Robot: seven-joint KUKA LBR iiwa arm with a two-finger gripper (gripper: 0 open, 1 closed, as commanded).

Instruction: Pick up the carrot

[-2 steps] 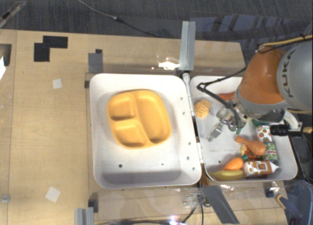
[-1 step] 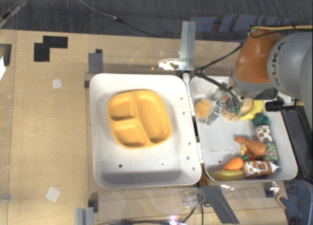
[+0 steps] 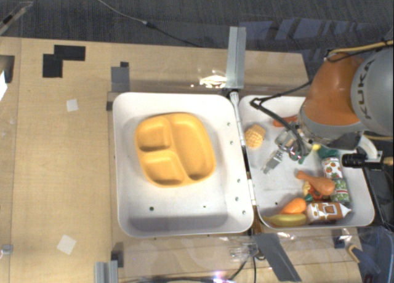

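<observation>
The carrot (image 3: 294,205) lies near the front edge of the right bin (image 3: 271,189), just above a yellow banana (image 3: 288,219) and beside a small carton (image 3: 326,211). The claw (image 3: 282,152) hangs above the bin's middle, apart from the carrot; whether it is open I cannot tell.

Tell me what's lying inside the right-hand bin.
In the right bin: a carrot, a banana, a drumstick, two small cartons and a waffle-like piece. The arm covers the bin's far right corner; whatever lies there is hidden.
</observation>
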